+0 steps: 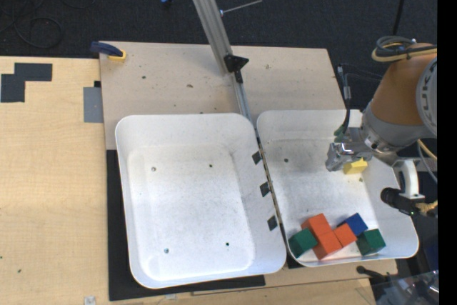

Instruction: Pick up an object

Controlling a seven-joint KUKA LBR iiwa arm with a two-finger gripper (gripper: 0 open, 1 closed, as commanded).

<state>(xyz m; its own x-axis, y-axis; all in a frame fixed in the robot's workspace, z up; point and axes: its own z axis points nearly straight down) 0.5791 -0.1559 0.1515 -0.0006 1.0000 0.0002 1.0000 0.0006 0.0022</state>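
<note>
My gripper (341, 158) hangs over the right bin (300, 136), near its right side. A small yellow block (355, 167) shows right at the gripper's lower right, touching it or partly hidden under it. Whether the block is held or lies on the bin floor cannot be told. A cluster of blocks sits at the bin's front edge: orange blocks (327, 236), a blue block (356, 223), and green blocks (303, 241) (370, 241) at both ends.
The left bin (186, 139) stands beside the right one, with black clips (265, 188) along the shared rim. An aluminium post (211, 11) leans up from the back of the bench. A blue and yellow clamp (108, 50) lies at the back left corner.
</note>
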